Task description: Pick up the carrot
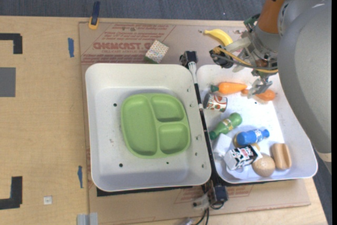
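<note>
The carrot [231, 88] is orange with a green stub at its left end. It lies on its side near the back of the right bin [287, 123]. My gripper [259, 87] hangs low at the carrot's right end, close against it. Whether it touches the carrot is unclear. The grey arm and its cables cover the bin's back right corner.
A small orange item [268, 95] lies just right of the gripper. In front of the carrot are a small can [216, 103], a green bottle [226, 125], a blue bottle [250, 137] and several other toys. A green divided plate [156, 125] sits in the left bin [105, 92]. A banana [219, 36] lies behind the bins.
</note>
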`<state>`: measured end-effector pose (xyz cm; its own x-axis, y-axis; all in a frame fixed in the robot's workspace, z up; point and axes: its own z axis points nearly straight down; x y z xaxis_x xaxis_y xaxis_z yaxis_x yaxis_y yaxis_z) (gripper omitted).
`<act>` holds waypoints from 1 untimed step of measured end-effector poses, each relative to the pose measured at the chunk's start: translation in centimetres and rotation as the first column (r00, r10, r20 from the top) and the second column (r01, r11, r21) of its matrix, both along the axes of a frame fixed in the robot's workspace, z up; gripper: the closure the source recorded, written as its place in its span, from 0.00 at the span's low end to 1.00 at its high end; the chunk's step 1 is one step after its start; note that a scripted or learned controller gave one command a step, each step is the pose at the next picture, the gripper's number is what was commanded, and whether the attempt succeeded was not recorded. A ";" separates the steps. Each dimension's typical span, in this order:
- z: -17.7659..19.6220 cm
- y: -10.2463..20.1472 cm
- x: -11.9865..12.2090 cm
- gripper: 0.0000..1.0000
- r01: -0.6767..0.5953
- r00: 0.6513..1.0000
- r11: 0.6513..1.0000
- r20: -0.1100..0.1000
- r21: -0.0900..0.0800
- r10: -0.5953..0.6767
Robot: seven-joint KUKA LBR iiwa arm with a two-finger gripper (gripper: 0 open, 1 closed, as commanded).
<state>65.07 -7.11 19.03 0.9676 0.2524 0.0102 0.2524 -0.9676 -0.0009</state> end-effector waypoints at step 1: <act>-0.6 5.3 -4.0 0.00 0.040 0.999 0.999 -0.016 0.002 -0.040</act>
<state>61.11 -1.84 18.41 0.9770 0.2131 -0.0046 0.2131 -0.9770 -0.0072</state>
